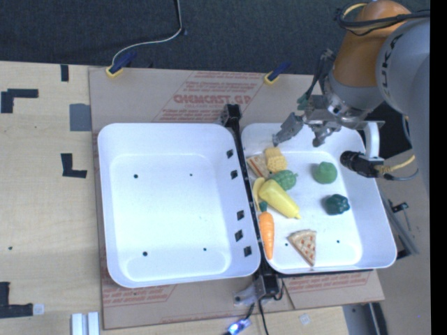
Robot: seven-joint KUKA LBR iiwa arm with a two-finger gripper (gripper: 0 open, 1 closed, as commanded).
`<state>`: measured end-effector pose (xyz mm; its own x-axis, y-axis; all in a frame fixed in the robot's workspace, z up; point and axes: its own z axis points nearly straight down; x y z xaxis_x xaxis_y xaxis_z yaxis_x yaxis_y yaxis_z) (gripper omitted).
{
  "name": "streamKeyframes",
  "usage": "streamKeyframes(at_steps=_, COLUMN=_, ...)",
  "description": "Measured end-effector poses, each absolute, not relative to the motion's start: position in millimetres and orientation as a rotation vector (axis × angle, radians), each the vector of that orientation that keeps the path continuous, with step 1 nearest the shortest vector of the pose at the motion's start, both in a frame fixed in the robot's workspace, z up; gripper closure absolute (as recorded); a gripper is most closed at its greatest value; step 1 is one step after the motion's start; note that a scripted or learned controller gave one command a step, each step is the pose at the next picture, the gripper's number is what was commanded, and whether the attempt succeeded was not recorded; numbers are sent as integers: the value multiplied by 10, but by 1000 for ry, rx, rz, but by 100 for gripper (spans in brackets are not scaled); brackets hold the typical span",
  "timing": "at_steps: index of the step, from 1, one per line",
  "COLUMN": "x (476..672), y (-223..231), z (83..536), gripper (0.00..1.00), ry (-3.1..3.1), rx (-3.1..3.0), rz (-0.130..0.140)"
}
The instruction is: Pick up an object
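My gripper (304,132) hangs open over the back of the right bin (370,257), nothing between its fingers. Below it along the bin's left side lie a corn cob (276,160), a sandwich piece (258,166), a dark green broccoli-like vegetable (285,179), a yellow pepper (279,197) and an orange carrot (267,234). A light green round fruit (325,172) and a dark green pepper (336,204) sit further right. Near the front a pizza slice (304,244) lies flat.
The left bin (167,201) sits beside the right one, with a black divider clip strip (237,187) between them. Both rest on a cardboard sheet (202,100). The grey arm with its orange band (370,26) comes in from the upper right.
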<state>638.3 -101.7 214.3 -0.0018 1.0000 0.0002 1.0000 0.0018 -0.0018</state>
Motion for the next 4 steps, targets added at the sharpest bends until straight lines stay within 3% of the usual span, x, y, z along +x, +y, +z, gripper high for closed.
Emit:
streamKeyframes(at_steps=1, x=6677, y=-962, z=1225, gripper=0, ry=-2222, rx=-2215, rz=7)
streamKeyframes(at_steps=2, x=6674, y=-961, z=815, gripper=0, ry=-2223, rx=-2217, rz=6)
streamKeyframes(at_steps=3, x=6680, y=-957, z=940, gripper=100, ry=-2225, rx=-2217, rz=4)
streamKeyframes(at_steps=4, x=5944, y=-275, z=1913, gripper=100, ry=-2227, rx=-2220, rz=-5)
